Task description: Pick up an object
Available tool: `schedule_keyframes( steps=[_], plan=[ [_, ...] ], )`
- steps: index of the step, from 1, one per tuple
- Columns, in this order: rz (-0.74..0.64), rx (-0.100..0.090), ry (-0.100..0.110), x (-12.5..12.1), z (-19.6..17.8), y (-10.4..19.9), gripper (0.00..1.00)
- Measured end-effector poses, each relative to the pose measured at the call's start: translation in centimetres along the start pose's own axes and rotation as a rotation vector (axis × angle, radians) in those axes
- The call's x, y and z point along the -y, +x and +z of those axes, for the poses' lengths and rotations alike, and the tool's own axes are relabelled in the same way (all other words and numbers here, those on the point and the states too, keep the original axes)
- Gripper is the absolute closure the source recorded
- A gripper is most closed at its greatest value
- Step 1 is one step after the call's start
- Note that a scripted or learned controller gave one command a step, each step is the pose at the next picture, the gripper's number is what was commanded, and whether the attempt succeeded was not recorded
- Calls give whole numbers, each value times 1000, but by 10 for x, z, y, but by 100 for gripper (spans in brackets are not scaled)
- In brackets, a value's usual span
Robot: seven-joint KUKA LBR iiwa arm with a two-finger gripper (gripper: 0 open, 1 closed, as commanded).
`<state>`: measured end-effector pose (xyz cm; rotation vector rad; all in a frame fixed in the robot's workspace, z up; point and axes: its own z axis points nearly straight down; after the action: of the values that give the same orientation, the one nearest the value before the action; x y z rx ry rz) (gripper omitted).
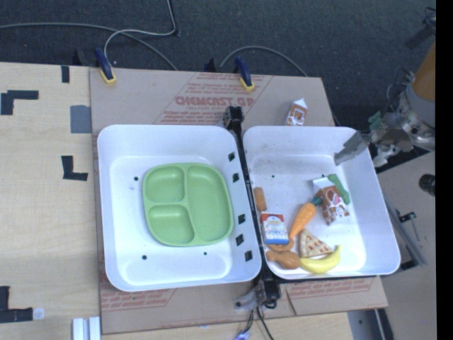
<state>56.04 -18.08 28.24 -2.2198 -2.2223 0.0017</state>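
Gripper (352,149) hovering at right bin's (368,261) far-right rim, pincer state unclear. Carrot (302,219) near bin's center prob light, stiff, slippery; grab mid-body.

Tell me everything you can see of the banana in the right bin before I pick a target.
The banana is a small yellow toy, smooth and plastic-looking, curved with its ends turned upward in the view. It lies flat on the floor of the right bin, near the front wall. Its upper edge touches the pizza slice; its left tip meets the brown bread-like piece. It looks whole, and nothing covers it.
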Motion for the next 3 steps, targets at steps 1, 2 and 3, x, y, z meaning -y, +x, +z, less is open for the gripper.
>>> schedule_keyframes(
  steps=[1,2,3],
  plan=[
    [0,-1,3,-9,130,-28,0],
    [1,6,-10,2,190,-17,0],
    [-1,6,-10,2,183,-16,100]
  ],
)
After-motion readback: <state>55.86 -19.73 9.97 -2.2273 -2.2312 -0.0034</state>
